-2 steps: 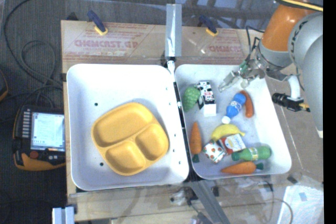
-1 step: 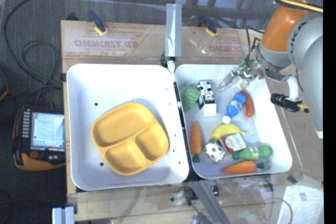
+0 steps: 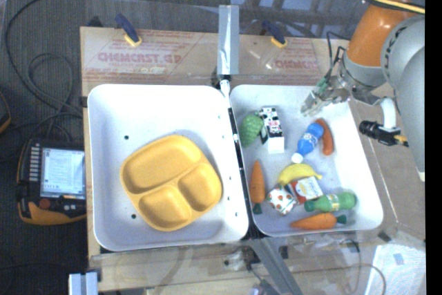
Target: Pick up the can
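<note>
Far to the left, on the floor beside the bench, lies an orange and black box with a screen [image 3: 52,179]. Next comes the left bin [image 3: 110,114]. A yellow plate [image 3: 173,181] with three parts lies in the middle of it, turned a bit at a slant.

The right bin [image 3: 369,183] sits just beside the left one, and their edges touch. It has many things in it. By its left edge is a bumpy green veggie [image 3: 251,129]. An orange carrot [image 3: 257,182] lies below it, along the same edge. Just beside the green veggie stands a black and white carton [image 3: 271,121], with a small white box [image 3: 275,144] touching it. A small white thing with red spots [image 3: 280,200] lies near the front edge.

A yellow banana [image 3: 298,173] lies in the middle of the bin. The can [image 3: 307,188], red and white, lies on its side just under the banana and touches it. It is in the front half of the right bin. A green bottle [image 3: 331,202] lies just to the right of the can. A second carrot [image 3: 318,221] lies along the front edge, under the bottle.

Further back lies a blue bottle [image 3: 311,138], with a red sausage [image 3: 327,138] right beside it.

The gripper [image 3: 319,99] hangs over the back right corner of the right bin, above the blue bottle and well apart from the can. I cannot tell if it is spread or pressed together. The grey and orange arm [image 3: 387,31] comes in from the right
</note>
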